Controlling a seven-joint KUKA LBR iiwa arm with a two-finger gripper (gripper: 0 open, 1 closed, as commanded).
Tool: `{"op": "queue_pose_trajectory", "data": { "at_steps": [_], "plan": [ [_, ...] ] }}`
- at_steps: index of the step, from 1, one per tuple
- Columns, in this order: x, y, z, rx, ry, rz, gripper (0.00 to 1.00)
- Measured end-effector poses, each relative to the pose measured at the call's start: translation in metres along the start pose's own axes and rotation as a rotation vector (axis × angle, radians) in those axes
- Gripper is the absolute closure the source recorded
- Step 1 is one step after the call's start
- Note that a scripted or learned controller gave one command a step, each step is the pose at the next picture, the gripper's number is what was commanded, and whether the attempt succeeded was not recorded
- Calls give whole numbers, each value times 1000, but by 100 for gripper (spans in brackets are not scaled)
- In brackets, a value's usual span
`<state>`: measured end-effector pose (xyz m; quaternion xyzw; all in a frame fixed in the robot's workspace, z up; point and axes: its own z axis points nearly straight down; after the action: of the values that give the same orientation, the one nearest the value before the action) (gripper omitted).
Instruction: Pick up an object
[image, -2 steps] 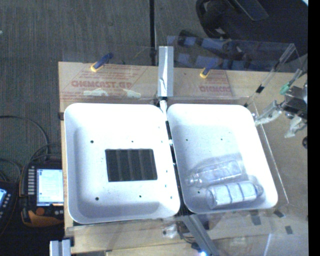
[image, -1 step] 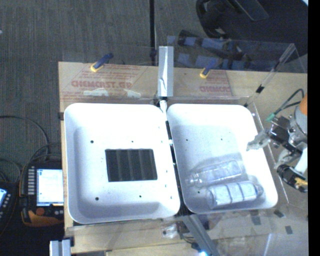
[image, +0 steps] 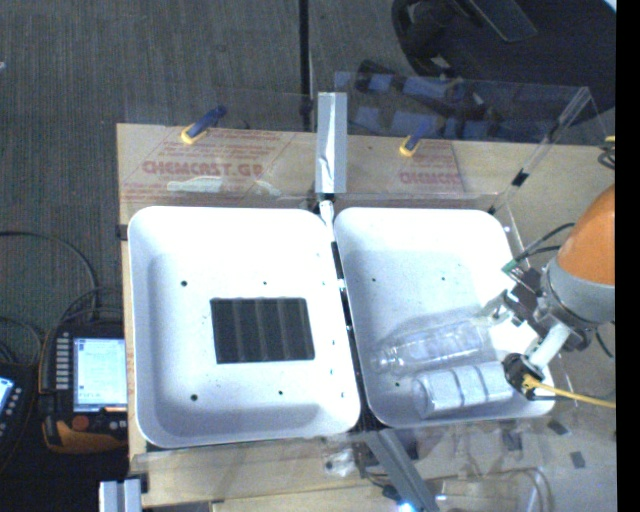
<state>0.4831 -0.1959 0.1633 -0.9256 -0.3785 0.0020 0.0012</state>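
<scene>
In the right bin (image: 420, 235), a grey ridged block (image: 462, 390) lay nearest, touching a clear plastic bottle (image: 432, 343) just behind it. The gripper (image: 528, 352) hovered at the bin's right edge. A black ridged tray (image: 262, 329) sat in the left bin (image: 160, 300).

Am looking at robotics lab bench: plywood board (image: 290, 165) clamped down, two white bins (image: 150, 300) side by side, teach pendant (image: 85, 380) lying on dark carpet (image: 60, 120), cables (image: 40, 260) trailing nearby.
</scene>
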Motion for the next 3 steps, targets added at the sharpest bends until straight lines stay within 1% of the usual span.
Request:
{"op": "queue_pose_trajectory", "data": {
  "at_steps": [1,2,3],
  "plan": [
    [-10,10,-119,-4,0,248,0],
    [24,43,-19,-1,-2,572,0],
    [25,42,-27,1,-6,569,100]
  ]
}}
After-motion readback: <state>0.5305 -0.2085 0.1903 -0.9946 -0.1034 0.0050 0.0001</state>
